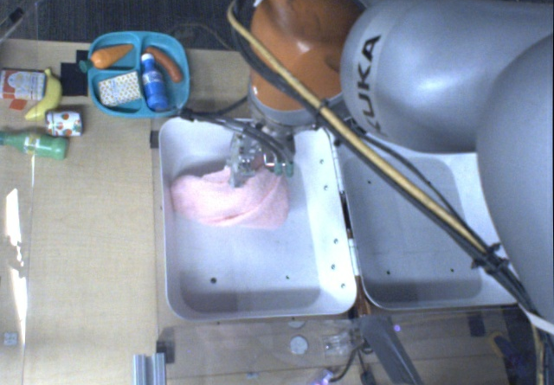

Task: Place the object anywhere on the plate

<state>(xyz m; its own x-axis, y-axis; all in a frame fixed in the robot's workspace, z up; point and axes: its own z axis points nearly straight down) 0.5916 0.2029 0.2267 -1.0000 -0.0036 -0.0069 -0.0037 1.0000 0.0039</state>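
Soft pink cloth (229, 197), glossy white bin (260, 288)

Right bin (415, 288) largely covered by the grey arm (450, 72), far rim cut off behind it; arm itself cropped at the top and right edges. Gripper (251, 163) blurred against the pink cloth (229, 197), finger spacing unreadable. Back wall of the left bin (260, 288) masked by the orange band (299, 37). Contents of the blue divided tray (177, 59) and labels on the small bench items too small to identify
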